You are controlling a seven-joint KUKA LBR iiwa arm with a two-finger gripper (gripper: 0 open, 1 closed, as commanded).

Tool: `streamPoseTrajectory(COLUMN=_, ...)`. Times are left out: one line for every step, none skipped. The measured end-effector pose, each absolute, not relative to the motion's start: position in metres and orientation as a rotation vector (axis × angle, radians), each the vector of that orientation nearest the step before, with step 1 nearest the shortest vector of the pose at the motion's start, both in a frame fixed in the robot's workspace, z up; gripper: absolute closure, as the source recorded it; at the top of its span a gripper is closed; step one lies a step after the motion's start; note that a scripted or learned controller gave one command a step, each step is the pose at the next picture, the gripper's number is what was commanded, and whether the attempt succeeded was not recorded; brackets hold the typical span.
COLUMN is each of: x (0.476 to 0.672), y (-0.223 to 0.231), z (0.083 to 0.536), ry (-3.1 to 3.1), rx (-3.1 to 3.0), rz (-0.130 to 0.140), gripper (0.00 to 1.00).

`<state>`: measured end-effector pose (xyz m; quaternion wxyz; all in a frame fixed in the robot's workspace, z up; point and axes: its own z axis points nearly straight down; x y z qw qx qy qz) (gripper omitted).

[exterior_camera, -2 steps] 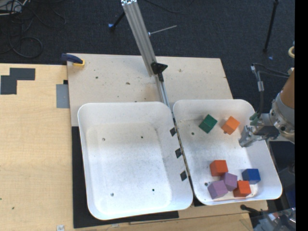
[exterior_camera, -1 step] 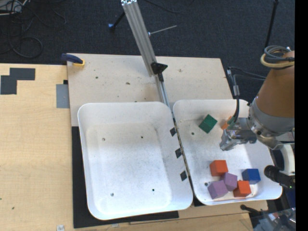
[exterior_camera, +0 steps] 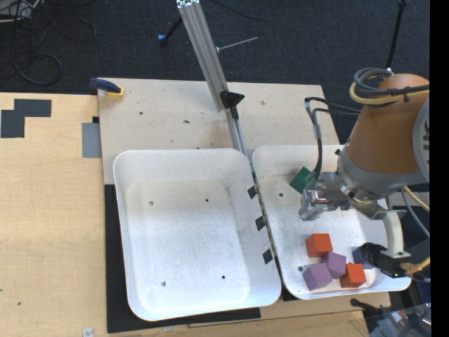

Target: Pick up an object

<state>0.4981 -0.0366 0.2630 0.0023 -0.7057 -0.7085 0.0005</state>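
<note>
Pale wooden bench (exterior_camera: 42, 209) on dark carpet bears two shallow white plastic bins, with the grey-and-orange arm's gripper (exterior_camera: 313, 203) hanging over the right bin (exterior_camera: 270, 161).

Whether the gripper is apart or together I cannot tell. In the right bin's near corner lie two orange blocks (exterior_camera: 319, 244) (exterior_camera: 353, 275) and two purple blocks (exterior_camera: 317, 276) (exterior_camera: 336, 264), close together; a green block (exterior_camera: 302, 180) sits nearer its far side, beside the gripper. A slanted aluminium rail (exterior_camera: 208, 58) rises beyond the right bin. The left bin (exterior_camera: 140, 163) adjoins it.
</note>
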Motion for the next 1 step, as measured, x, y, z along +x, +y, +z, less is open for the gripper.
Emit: streamPoseTrajectory(x=0.5086, y=0.0175, z=0.2442, ry=-2.222, rx=-2.212, rz=0.005, gripper=1.0)
